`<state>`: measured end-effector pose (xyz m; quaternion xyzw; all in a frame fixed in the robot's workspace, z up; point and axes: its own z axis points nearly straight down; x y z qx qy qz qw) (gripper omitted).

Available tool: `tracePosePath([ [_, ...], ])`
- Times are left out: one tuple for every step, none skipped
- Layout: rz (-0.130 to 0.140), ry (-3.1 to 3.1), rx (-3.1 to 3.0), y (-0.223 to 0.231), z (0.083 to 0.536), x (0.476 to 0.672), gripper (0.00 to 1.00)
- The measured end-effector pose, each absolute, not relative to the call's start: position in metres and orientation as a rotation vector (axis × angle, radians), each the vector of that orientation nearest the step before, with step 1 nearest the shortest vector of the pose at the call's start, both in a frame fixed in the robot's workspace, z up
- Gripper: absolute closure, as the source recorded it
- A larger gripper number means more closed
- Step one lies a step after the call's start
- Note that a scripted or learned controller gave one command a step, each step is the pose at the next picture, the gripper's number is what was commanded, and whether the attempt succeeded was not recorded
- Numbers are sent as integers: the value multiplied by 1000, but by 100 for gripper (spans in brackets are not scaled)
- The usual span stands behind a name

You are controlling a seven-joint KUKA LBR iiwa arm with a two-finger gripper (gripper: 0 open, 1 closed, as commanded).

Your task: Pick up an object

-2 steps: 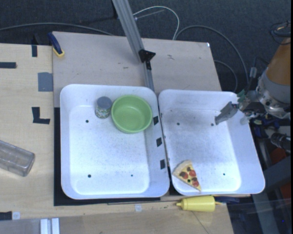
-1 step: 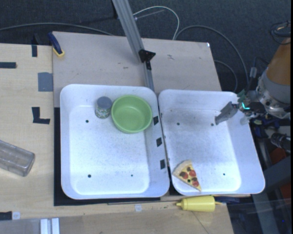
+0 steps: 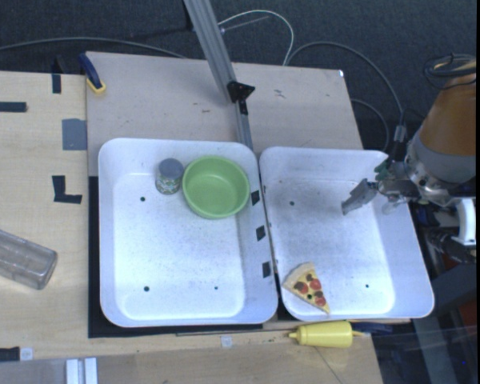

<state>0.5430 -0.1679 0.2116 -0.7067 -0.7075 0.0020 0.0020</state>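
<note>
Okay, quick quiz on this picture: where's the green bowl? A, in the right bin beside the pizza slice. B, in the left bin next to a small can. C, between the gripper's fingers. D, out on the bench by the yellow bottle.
B: the green bowl sits at the back of the left bin, right beside the small can.
</note>
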Motion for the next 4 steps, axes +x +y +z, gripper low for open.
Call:
tracePosePath([
  [8, -2218, -2216, -167, 153, 537, 0],
  [7, -2219, -2214, -159, 92, 540, 0],
  [3, -2222, -2217, -160, 106, 542, 100],
  [-3, -2226, -2223, -162, 167, 548, 100],
])
